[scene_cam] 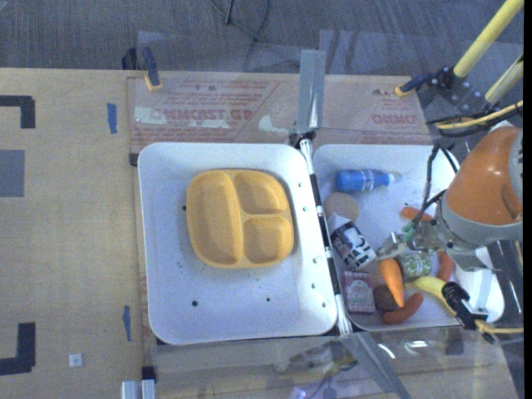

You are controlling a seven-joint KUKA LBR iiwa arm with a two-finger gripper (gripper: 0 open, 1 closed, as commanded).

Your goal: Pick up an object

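Step in hand: lowering onto a pick in the right white bin (465, 160), judging by where the arm hangs.
Gripper: the gripper (413, 241) sits low over the clutter — whether it is spread or pressed together, I cannot tell.
Nearest target: the orange carrot-shaped toy (391, 281) lies just beside it, tip pointing down the view, touching a dark brown sausage-like piece (401, 307).
Crowding: a yellow banana toy (432, 286) and a green crumpled packet (416, 265) lie close by — centre over one item and come straight down.
Easier options: the blue plastic bottle (362, 179) lies apart, near the bin's far wall.
Left bin: the yellow divided plastic tray (241, 217) needs no attention.
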